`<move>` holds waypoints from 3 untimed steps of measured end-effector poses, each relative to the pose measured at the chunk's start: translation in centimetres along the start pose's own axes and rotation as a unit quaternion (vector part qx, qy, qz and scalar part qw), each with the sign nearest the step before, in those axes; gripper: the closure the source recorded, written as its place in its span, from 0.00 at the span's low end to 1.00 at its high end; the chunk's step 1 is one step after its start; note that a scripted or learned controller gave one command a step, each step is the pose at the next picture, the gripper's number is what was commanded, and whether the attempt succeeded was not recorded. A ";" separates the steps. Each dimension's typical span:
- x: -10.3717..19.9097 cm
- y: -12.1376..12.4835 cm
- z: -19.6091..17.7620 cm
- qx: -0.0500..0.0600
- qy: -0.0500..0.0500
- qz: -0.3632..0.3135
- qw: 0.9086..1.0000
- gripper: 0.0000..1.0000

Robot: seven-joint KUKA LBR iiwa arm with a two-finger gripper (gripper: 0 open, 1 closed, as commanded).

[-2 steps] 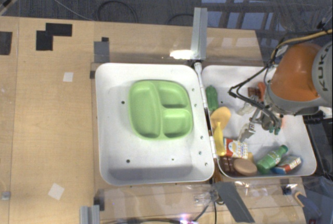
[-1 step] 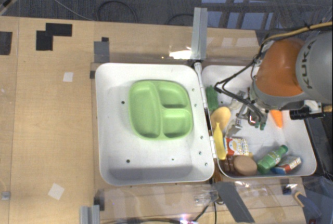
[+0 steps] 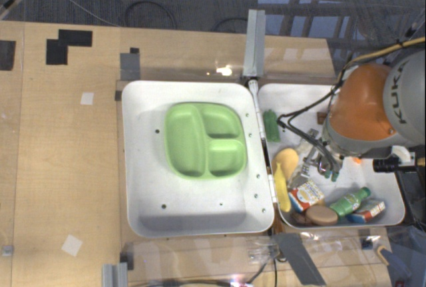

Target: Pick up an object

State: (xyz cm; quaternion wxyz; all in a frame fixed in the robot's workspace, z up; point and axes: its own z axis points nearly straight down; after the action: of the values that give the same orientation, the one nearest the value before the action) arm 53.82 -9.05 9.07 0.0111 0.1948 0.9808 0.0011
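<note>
Several small objects crowd the right bin: a yellow banana at its left wall, a green bottle near the front. The gripper hangs just beside the banana, toward the bin's middle; its opening cannot be told.
</note>
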 end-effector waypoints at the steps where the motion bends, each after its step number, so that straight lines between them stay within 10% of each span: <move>1: 2.5 -1.0 -0.1 0.000 -0.002 0.021 1.000 0.00; 2: -1.5 -0.8 -1.9 0.002 0.007 -0.026 1.000 0.00; 3: 1.7 -0.1 0.0 0.002 -0.001 -0.028 1.000 0.00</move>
State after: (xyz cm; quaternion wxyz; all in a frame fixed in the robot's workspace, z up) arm 52.22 -8.50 9.07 0.0113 0.1676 0.9858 -0.0009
